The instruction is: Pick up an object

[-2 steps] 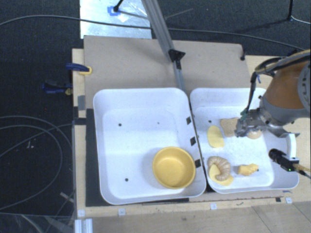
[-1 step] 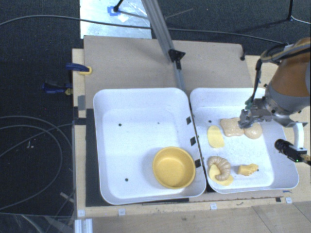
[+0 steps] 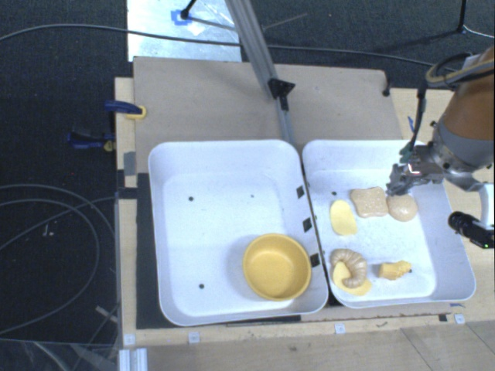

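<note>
Bins [image 3: 224, 165]: white, with small dark specks. Bowl [image 3: 276, 266]: yellow. Chip [image 3: 343, 217]: pale yellow. Cracker [image 3: 370, 202]: tan. Round piece [image 3: 402, 208]: beige-pink. Croissant [image 3: 350, 268]: cream with tan bands. Small chunk [image 3: 394, 270]: yellow. Worktop [image 3: 209, 99]: light brown. Arm [image 3: 468, 122]: grey, orange band. Floor [image 3: 54, 68]: dark, speckled.

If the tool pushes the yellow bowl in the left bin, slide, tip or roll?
Probably slides: the yellow bowl sits upright on a smooth white bin floor. It looks like thin plastic, so likely light. A high push on the rim might tip it; rolling seems unlikely unless it tips.
</note>
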Action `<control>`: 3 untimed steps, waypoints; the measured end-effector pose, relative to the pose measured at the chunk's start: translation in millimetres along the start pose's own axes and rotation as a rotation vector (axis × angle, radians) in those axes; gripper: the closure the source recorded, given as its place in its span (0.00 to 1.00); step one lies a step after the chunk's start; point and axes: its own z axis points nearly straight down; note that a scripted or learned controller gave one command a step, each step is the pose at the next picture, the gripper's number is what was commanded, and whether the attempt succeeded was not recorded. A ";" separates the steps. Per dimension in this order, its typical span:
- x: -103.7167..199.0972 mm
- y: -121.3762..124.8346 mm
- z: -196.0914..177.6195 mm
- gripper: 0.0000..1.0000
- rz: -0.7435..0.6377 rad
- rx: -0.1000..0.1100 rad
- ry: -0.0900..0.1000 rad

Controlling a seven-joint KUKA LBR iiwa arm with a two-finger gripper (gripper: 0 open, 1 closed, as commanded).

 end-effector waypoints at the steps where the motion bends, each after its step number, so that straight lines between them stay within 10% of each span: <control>1: 51.8 -11.5 0.2 1.00 -0.004 0.003 0.002; 3: 170.9 -6.5 -15.0 1.00 -0.007 0.002 0.004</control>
